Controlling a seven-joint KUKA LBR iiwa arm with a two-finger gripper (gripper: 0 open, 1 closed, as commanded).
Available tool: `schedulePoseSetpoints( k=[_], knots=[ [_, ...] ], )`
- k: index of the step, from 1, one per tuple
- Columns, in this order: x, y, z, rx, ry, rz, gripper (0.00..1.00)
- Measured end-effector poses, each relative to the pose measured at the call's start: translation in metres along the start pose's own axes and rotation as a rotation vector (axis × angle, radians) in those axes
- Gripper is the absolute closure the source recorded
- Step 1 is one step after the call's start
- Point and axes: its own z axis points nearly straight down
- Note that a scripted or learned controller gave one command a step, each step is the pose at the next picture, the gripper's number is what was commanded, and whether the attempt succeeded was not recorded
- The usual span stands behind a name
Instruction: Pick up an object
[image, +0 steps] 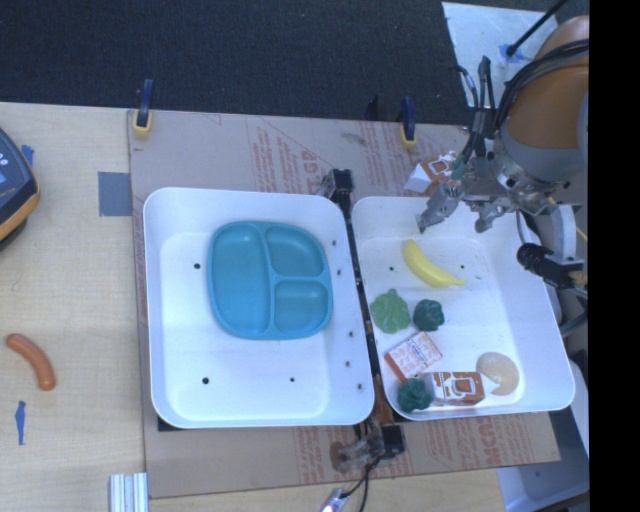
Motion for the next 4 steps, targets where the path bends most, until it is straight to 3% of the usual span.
schedulePoseSetpoints(
  k=[1, 2, 3, 4],
  knots=[
    [-0.037, 0.034, 0.139, 0.004, -0.001, 0.001, 0.0],
    [-0.036, 0.021, 0.142, 0.002, -0.002, 0.001, 0.0],
    [-0.037, 0.021, 0.132, 0.003, -0.002, 0.0, 1.0],
    [0.025, 0.018, 0.041, -0.003, 0.001, 0.0, 1.0]
  ],
)
